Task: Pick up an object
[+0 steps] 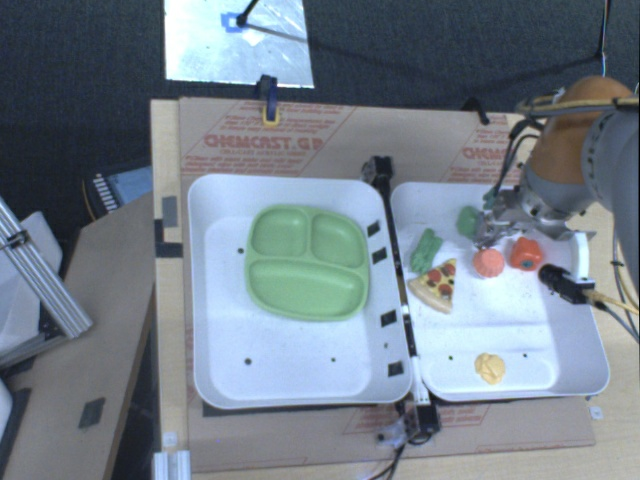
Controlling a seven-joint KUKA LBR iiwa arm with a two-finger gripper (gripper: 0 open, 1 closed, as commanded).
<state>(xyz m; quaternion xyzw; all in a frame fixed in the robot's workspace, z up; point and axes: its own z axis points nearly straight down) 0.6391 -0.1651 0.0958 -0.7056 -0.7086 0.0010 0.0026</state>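
Jaws (pixel 487 236) low in right bin (pixel 520 373), just above pink ball (pixel 489 263)

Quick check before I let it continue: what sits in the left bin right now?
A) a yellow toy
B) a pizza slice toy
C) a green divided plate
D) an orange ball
C: the green divided plate lies alone in the left bin, while the pizza slice, the yellow toy and the orange ball all lie in the right bin.
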